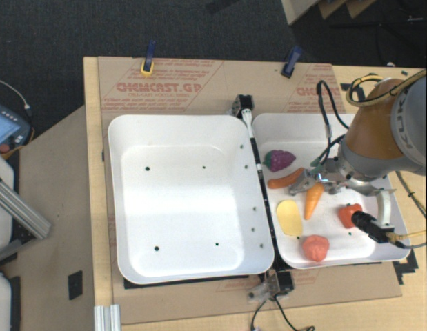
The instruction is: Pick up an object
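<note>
Orange and tapered, the toy carrot (pixel 313 201) lies in the right bin (pixel 296 126), point toward the near wall, and the jaws (pixel 316 180) sit just above its thick end. Whether they are wide or narrow I cannot tell, since the wrist hides them, and nothing shows the carrot held between them.

To do this step well, I judge the jaws should come straight down across the carrot's thick end, close across its narrow width, and lift only once it is firmly pinched.

Crowding is the likely trouble. An orange-red sausage-shaped piece (pixel 285 180) lies just beside the carrot's top on its left, a yellow lemon-like piece (pixel 290 218) sits near its tip, and a purple bunch of grapes (pixel 279 160) lies farther back. A pink rounded fruit (pixel 314 247) rests near the front wall and a red piece (pixel 349 215) lies to the right, next to a black fitting on the arm. The left bin (pixel 182 126) stands alongside on the cardboard-covered surface (pixel 220 74).
</note>
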Controlling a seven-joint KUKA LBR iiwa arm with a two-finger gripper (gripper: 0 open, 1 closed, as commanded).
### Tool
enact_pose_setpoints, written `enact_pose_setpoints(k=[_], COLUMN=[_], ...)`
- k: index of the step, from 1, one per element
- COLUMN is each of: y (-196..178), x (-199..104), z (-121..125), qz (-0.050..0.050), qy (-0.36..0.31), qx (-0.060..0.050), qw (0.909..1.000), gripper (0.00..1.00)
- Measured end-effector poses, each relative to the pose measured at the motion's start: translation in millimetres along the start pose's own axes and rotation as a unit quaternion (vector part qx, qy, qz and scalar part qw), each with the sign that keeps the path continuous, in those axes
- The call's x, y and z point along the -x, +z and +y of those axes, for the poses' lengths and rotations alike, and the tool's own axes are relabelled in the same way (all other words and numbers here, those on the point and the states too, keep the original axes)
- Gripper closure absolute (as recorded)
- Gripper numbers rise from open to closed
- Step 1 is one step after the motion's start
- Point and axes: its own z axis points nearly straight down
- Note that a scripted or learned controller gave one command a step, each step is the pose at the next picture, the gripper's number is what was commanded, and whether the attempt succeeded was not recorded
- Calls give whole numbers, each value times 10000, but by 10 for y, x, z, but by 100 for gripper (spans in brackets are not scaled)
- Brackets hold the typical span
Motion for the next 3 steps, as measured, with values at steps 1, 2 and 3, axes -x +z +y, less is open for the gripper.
enact_pose_setpoints(k=[1,2,3], y=[-62,-63,-63], x=[-462,-430,-430], z=[-19,-21,-21], qz=[11,1,1], qy=[-19,3,3], qx=[-1,4,4], qw=[10000,10000,10000], gripper=[0,0,0])
